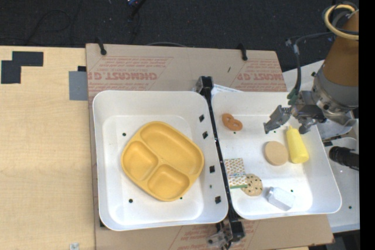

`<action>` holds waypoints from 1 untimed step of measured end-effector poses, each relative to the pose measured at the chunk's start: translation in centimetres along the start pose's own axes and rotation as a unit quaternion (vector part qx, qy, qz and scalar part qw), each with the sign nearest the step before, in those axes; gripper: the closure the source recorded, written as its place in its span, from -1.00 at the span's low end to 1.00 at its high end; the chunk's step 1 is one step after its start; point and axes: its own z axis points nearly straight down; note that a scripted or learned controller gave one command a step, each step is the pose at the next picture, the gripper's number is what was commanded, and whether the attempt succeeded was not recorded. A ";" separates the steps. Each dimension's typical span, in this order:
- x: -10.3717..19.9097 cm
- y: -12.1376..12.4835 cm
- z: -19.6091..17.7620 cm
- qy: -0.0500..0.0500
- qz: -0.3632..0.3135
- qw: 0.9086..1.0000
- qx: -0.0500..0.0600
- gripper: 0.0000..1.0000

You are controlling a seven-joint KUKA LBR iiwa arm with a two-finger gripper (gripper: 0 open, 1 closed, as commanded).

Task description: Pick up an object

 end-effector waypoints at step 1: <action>0.0 0.2 -0.6 -0.001 -0.001 1.000 -0.005 -1.00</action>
